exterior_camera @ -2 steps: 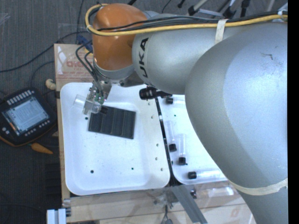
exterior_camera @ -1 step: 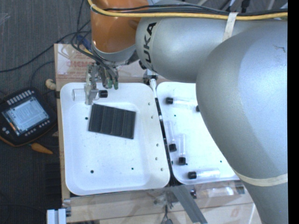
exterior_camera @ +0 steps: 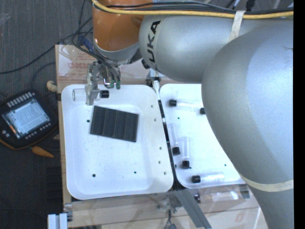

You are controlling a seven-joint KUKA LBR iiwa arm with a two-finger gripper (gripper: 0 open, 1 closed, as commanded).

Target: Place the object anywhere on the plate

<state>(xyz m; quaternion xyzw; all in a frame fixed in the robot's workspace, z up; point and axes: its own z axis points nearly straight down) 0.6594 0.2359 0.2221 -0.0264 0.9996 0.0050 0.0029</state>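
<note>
The end effector [exterior_camera: 95,93] grips a clear, black-capped tube [exterior_camera: 88,94] above the left bin [exterior_camera: 76,175], beside the dark ribbed plate [exterior_camera: 114,123].

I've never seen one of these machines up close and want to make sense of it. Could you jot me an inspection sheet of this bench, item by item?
Surface: two shallow white bins, left bin and right bin, side by side on a bench.
Job's things: dark ridged plate lies flat in the left bin; a clear tube with a black cap sits at that bin's top left corner, by the gripper.
Clutter: several clear black-capped tubes scattered in the right bin.
Gripper: gripper hangs over the left bin's top edge, at the tube; grasp unclear.
Cables: yellow cable across the arm; dark leads on the floor.
Surroundings: handheld control pendant on the dark floor to the left.
</note>
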